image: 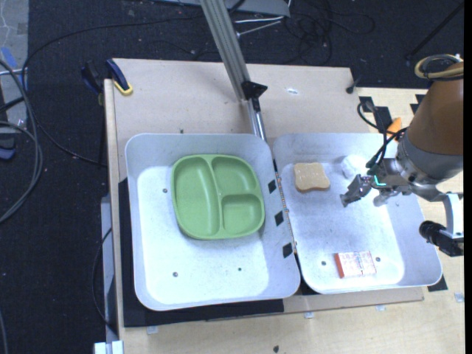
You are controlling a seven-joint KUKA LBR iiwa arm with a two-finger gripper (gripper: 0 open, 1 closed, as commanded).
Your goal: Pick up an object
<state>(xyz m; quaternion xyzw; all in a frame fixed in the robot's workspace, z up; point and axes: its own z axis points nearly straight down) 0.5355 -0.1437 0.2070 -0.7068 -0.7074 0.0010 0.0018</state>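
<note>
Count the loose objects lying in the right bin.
3: a bread slice near the upper left, a small white item just right of it by the end effector, and a red-and-white packet near the front edge. The arm may hide more.

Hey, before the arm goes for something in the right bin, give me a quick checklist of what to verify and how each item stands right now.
1. Targets present in the right bin: ok. A slice of bread and a small red and white packet lie there.
2. Targets lie apart from each other: ok.
3. Hand over the right bin: ok, it sits between the bread and the bin's right side.
4. Hand carries nothing: cannot tell, the fingers are too small to read.
5. Green divided plate out of the way: ok, it is in the left bin.
</note>
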